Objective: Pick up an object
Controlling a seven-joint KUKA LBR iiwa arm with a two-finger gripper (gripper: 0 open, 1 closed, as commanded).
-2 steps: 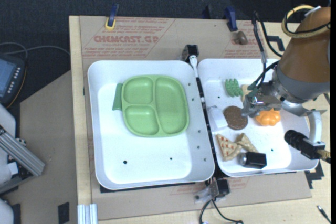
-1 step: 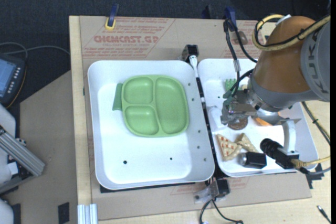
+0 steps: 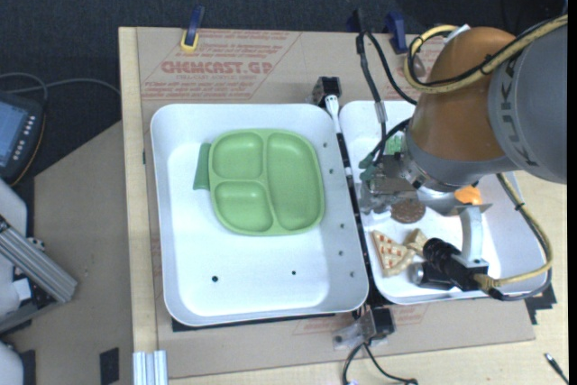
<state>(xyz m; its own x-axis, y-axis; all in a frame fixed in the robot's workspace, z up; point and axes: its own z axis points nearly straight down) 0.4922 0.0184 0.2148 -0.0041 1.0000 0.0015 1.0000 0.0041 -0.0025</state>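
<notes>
Green divided plate point(image 3: 266, 180) lies flat in L bin point(image 3: 180, 230), then in R bin point(image 3: 518, 234) the gripper point(image 3: 383, 185) sits low by its L wall, open/closed can't tell, w/ pizza slice point(image 3: 390, 251) nearer the camera, brown disc point(image 3: 407, 211) just beside the gripper, orange piece point(image 3: 467, 193) further R.

I have 2 bins side by side on the surface point(image 3: 144, 284). The left bin point(image 3: 180, 266) holds 1 divided plate point(image 3: 266, 180), which lies toward the bin's back half, about midway between its side walls. The arm point(image 3: 469, 104) reaches in from the right over the back and middle of the right bin point(image 3: 534, 259). In that bin, near its left wall and toward the front, lies a wedge piece point(image 3: 389, 250). A round disc point(image 3: 407, 211) sits just behind it, at the arm's edge.
</notes>
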